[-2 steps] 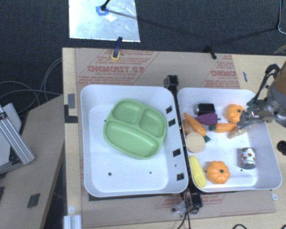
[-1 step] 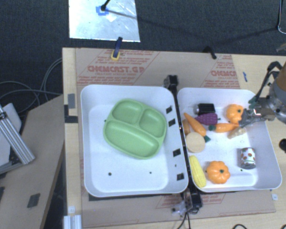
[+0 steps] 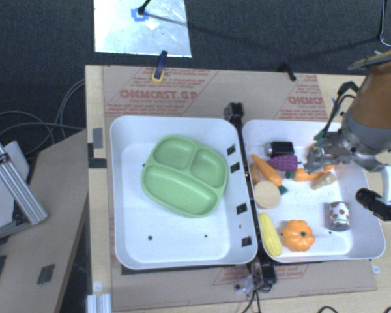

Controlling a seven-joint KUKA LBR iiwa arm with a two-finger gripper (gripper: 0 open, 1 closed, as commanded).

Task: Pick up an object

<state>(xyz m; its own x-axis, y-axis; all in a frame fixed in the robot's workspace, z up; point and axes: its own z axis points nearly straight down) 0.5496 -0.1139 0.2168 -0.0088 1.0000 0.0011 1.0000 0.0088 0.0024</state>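
Camera view has the hand (image 3: pixel 320 154) low over the right bin (image 3: pixel 363 248), near its far right edge, just above a small orange piece (image 3: pixel 304 174) and a tan piece (image 3: pixel 323 179); whether it is open or grips anything I cannot tell. I judge it at the reach-and-grasp step; next it must close, then lift. Board (image 3: pixel 158 94) print reads CHEMCAST GP

I work in a robotics lab: my bench (image 3: pixel 202 87) is a printed cardboard sheet over dark carpet (image 3: pixel 39 38), aluminium framing (image 3: pixel 13 181) stands at left, loose cables (image 3: pixel 58 119) trail beside it, and toy food (image 3: pixel 297 235) fills the right bin (image 3: pixel 362 240).
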